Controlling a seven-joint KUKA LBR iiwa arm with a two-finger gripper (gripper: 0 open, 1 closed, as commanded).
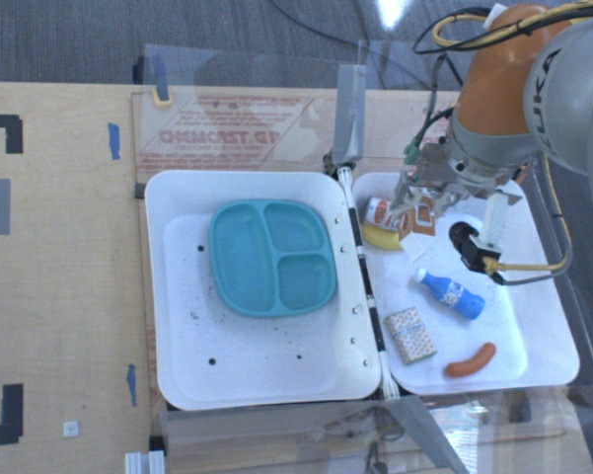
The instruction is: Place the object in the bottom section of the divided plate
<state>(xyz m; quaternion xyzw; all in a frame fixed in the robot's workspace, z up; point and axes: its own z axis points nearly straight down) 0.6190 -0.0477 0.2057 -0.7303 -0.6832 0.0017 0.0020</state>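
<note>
A teal divided plate point(272, 257) lies in the left bin point(178, 363), with one long section on its left and two smaller ones on its right. My gripper point(418, 197) hangs low over the back left part of the right bin point(543, 349). Right under and beside it lie a small red and white can point(379, 210), a yellow banana point(381, 236) and an orange-brown item point(423, 217). I see nothing clearly held.
Further forward in the right bin lie a blue bottle with a white cap point(452, 294), a small patterned box point(410, 335) and a red sausage point(471, 359). A raised divider point(360, 265) separates the two bins.
</note>
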